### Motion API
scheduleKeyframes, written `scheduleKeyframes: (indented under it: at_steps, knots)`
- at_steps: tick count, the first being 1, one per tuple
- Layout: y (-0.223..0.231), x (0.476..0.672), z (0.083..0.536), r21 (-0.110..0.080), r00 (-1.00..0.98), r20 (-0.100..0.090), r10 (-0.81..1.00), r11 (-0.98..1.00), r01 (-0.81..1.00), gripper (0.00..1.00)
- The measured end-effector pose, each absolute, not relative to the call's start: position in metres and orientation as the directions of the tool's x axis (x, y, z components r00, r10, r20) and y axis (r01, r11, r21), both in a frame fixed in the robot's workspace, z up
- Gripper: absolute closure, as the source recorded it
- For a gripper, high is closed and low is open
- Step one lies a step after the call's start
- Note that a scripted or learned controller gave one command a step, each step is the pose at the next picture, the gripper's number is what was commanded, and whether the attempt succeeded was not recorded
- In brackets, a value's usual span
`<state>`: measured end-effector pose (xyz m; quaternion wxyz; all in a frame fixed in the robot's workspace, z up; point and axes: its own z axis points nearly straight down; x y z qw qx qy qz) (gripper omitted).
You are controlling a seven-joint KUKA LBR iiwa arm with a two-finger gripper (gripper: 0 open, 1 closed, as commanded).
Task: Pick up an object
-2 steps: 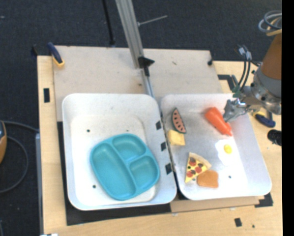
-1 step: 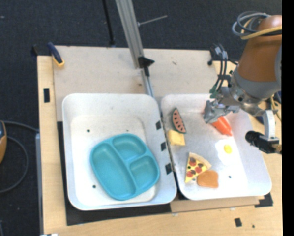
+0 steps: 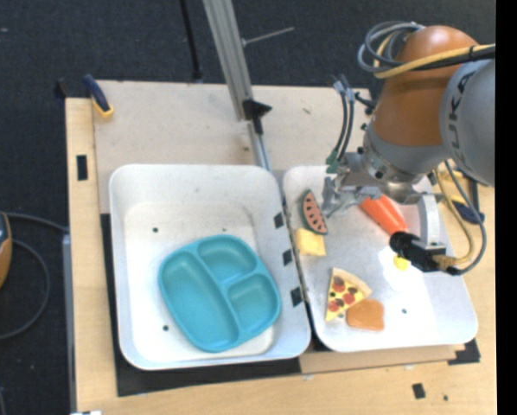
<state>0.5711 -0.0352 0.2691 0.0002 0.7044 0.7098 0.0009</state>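
Watermelon-slice toy [image 3: 314,213], red with a dark rind, lies at the left edge of the right white bin [image 3: 431,318], just beside the gripper [image 3: 343,199], which hangs low over that corner; whether it is open or closed cannot be told. This looks like the approach step, and nothing is visibly held. Next would come a descent centred on the slice. A yellow block [image 3: 310,243], an orange carrot [image 3: 383,212] and a pizza wedge [image 3: 343,294] lie nearby; a blue divided plate [image 3: 219,292] sits in the left bin [image 3: 137,197].
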Motion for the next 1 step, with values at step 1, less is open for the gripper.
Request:
scheduleKeyframes:
  at_steps: [1]
  knots:
    - [0.0174,0.5785,0.2596,0.0,-0.007,0.001,1.0,0.007,1.0,1.0]
